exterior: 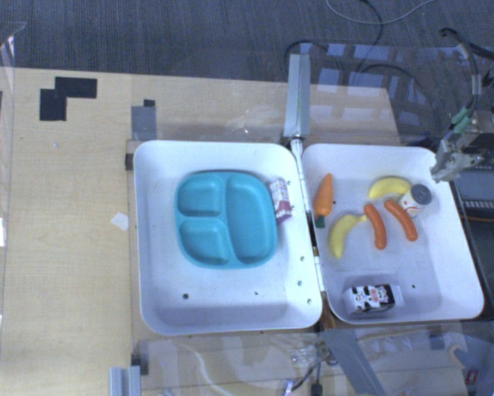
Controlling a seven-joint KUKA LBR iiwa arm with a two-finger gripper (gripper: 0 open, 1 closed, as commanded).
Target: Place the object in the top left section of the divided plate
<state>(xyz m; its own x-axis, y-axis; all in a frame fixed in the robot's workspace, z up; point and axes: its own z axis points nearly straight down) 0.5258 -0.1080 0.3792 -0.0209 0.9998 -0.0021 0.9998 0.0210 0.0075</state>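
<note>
The blue divided plate lies in the left bin, with two small sections on its left and one long section on its right. A small purple-and-white packet rests against the plate's right rim. The right bin holds a carrot, two yellow bananas, two orange-red sausages, a small round pot with a grey lid and a black-and-white box. My gripper hangs over the right bin's far right corner, apart from all the objects.
A metal post stands behind the seam between the bins. Cables and equipment crowd the far right. The wooden bench stretches out to the left of the bins.
</note>
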